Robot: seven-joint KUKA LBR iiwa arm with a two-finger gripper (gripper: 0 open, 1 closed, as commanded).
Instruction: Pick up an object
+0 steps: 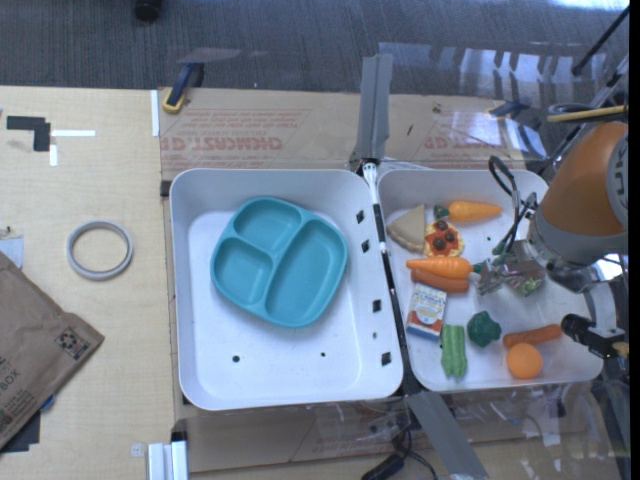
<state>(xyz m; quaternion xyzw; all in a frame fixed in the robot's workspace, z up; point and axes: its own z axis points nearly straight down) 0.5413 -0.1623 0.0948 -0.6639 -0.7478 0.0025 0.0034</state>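
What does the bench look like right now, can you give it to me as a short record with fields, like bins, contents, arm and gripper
left bin: holds a teal divided plate
right bin: toy foods, among them two carrots, a pizza slice, a small carton, a green pickle, broccoli, an orange
arm: reaches in from the right, over the right bin
gripper: low over the right bin, beside the nearer carrot; finger state unclear
outside bins: tape ring on the bench at left
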